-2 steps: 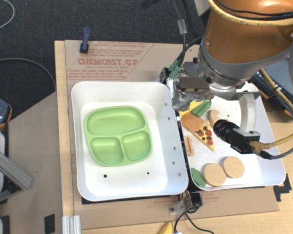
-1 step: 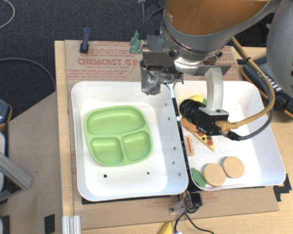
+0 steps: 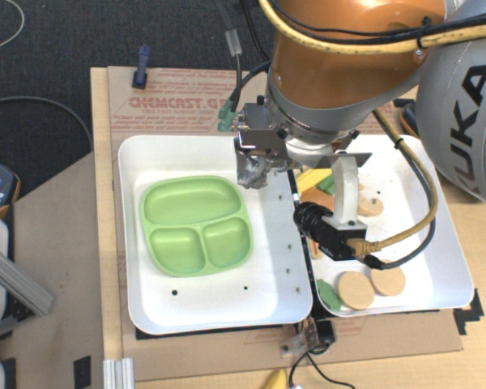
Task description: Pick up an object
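Hand: one hand [image 3: 253, 168], hanging over the far corner of the left bin, close to the wall shared with the right bin. I cannot tell whether it is open or closed.
Bins: two shallow white bins on the counter [image 3: 107, 217], the left bin [image 3: 146, 302] and the right bin [image 3: 447, 258], side by side and touching along one wall.
Green plate: one green plate [image 3: 193, 225] with three compartments, flat in the left bin. Its far corner lies just beside the hand, on the side away from the arm. I cannot tell whether it touches the hand.
Wooden discs: two wooden discs [image 3: 358, 290], touching each other in the near part of the right bin, well apart from the hand on its arm side.
Green disc: one green disc [image 3: 325, 295], partly under the wooden disc that lies closer to the shared wall.
Tan piece: one small tan piece [image 3: 373, 207] in the right bin, between the hand and the wooden discs.
Yellow piece: one yellow piece [image 3: 310, 179], near the hand across the shared wall and partly hidden.
Dark specks: two dark specks [image 3: 174, 292] on the left bin's floor, beyond the plate's near edge.
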Motion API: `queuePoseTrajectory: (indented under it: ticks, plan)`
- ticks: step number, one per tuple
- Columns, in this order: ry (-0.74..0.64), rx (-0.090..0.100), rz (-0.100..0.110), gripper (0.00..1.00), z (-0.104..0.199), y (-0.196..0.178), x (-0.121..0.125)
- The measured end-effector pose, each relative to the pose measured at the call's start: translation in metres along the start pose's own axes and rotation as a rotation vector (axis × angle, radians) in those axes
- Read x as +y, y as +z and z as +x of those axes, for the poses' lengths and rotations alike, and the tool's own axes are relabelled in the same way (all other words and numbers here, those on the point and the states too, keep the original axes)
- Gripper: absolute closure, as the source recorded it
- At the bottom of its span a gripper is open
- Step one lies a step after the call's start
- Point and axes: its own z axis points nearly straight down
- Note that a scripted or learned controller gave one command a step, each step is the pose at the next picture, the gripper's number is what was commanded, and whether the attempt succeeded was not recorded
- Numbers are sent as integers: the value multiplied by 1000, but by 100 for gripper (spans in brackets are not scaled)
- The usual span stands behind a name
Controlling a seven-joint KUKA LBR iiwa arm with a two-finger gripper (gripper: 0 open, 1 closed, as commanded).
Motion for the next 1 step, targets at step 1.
queuePoseTrajectory:
  ticks: [1]
  plan:
    - [6,-4,11,100,-55,138,0]
